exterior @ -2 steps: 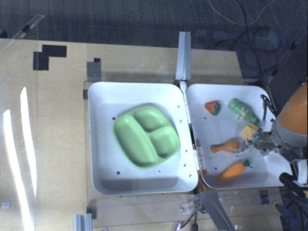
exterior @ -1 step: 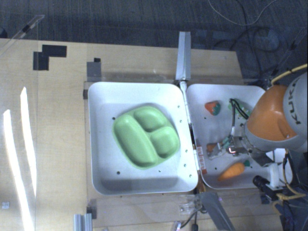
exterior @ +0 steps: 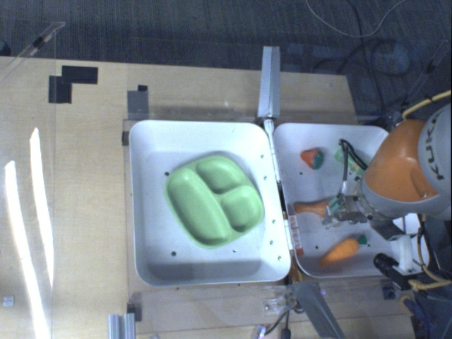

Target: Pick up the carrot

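Observation:
The carrot (exterior: 340, 251) is orange with a small green top at its right end. It lies tilted near the front edge of the right bin (exterior: 325, 141). My gripper (exterior: 344, 213) hangs low over the middle of that bin, a little above and behind the carrot and apart from it. Its tip sits right beside the right end of a brownish-orange elongated item (exterior: 309, 207). The grey arm with its orange band (exterior: 399, 168) comes in from the right and hides the bin's right part.
A red, strawberry-like item with a green end (exterior: 311, 158) lies at the back of the right bin. In the left bin (exterior: 148, 147) sits a green divided plate (exterior: 214, 200). A metal divider post (exterior: 270, 83) stands behind the two bins.

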Motion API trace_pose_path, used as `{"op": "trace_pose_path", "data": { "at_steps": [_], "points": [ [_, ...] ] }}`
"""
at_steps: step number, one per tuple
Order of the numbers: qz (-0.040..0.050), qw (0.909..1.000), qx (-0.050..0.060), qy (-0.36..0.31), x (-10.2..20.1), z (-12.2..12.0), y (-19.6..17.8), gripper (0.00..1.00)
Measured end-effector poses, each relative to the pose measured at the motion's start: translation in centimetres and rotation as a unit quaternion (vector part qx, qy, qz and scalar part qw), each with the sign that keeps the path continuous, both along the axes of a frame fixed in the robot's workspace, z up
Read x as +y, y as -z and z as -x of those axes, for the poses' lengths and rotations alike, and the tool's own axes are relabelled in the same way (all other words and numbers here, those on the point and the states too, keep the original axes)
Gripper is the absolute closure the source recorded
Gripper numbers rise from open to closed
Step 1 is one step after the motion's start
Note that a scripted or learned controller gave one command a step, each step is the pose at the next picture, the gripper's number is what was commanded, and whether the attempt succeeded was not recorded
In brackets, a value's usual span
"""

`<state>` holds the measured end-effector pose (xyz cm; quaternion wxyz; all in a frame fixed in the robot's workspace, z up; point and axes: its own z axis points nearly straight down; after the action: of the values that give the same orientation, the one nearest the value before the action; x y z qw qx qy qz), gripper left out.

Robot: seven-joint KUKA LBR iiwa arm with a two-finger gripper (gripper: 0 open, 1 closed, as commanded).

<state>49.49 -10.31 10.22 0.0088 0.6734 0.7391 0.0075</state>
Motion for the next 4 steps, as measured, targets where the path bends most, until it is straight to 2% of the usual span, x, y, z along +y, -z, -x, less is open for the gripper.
{"op": "trace_pose_path", "data": {
  "at_steps": [1, 2, 3, 4],
  "points": [
    [0.0009, 0.9930, 0.008, -0.117, 12.1, -5.0, -8.4, 1.00],
    [-0.0002, 1.0000, 0.008, -0.002, 0.9, -2.9, 0.0, 1.00],
    [-0.0027, 0.9855, 0.008, 0.170, 7.2, -2.3, -8.3, 1.00],
    [-0.0025, 0.9863, 0.006, 0.165, 7.3, -2.5, -9.4, 1.00]
  ]
}}
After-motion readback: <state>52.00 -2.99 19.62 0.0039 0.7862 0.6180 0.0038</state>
